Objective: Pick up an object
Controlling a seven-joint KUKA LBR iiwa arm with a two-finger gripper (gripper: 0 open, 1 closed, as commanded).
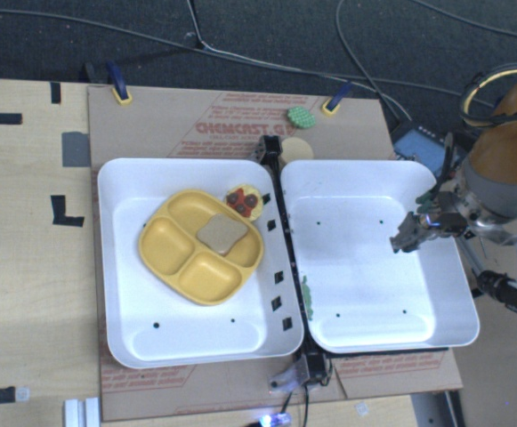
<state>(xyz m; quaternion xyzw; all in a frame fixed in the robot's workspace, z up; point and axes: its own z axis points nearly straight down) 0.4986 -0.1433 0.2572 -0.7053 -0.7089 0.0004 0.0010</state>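
Camera view, looking down: gripper [407, 241] hovering over right bin's [378, 332] right side, fingers too dark and small to call — apart or together, cannot tell. Nothing seen between them. Over in left bin [187, 345], yellow tray [182, 247] lying tilted, grey-brown slab [222, 233] resting in its top compartment. Red-and-yellow toy [244, 200] touching tray's upper corner. Green item [301, 116] beyond bins on cardboard [214, 123]. Green bit [306, 292] against right bin's left wall.
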